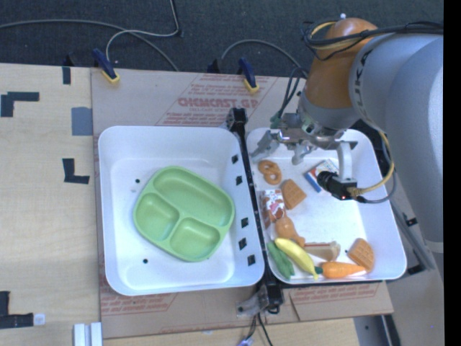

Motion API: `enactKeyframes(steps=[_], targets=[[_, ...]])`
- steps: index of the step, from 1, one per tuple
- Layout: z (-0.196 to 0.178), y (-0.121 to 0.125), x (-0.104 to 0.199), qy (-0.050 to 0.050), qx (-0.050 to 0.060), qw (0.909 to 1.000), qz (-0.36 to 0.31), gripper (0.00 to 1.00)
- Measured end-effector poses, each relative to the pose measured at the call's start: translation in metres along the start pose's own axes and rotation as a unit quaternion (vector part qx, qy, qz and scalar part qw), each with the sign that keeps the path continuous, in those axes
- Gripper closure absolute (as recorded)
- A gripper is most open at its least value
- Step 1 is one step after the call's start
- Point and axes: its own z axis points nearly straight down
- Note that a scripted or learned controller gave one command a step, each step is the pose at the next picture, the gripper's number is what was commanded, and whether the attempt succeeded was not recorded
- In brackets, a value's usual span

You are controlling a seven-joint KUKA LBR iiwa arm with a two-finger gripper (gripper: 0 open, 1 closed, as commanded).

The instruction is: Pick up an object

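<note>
Grey KUKA arm with orange wrist band

The bulky, smooth grey robot arm (403, 114) carries a glossy orange band (338, 56), black cables looping around it, and metal wrist hardware below.

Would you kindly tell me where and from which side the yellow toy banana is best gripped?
Probably across the middle of the yellow toy banana, from above. It lies flat and slanted in the right white bin, narrow across its width, with a green piece tight against one side and other toy food beside the other.
</note>
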Motion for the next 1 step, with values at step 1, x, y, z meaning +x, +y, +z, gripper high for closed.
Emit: enactKeyframes(steps=[1], targets=[[-0.0001,-0.0028,-0.0236,-0.001,0.000,1.0000,0.001,0.00]])
